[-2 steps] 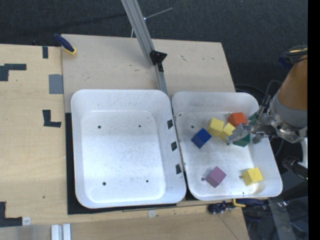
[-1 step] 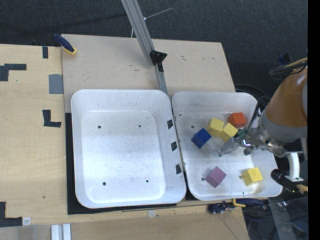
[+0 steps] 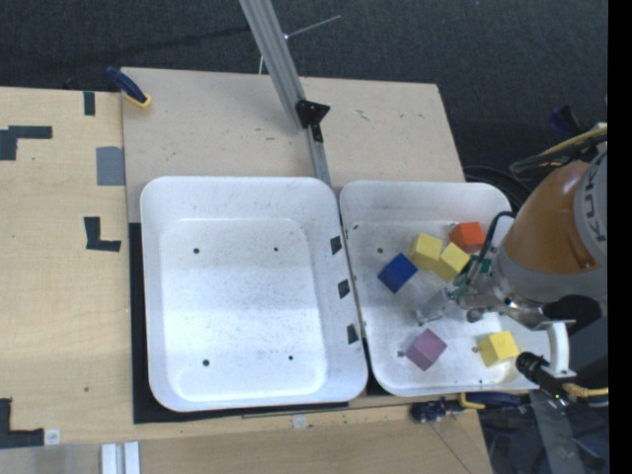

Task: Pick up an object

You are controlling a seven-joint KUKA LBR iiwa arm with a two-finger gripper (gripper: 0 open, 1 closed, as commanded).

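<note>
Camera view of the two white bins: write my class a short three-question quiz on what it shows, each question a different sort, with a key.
1. True or false: the blue cube lies in the left bin.
2. Multiple choice: which block lies nearest the front rim of the right bin? A) orange block B) purple block C) blue cube
3. Fill in: the gripper reaches down into the ____ bin.

Key: 1 false; 2 B; 3 right.

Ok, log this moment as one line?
tool low in right bin | near yellow blocks | nothing seen held | left bin
</note>
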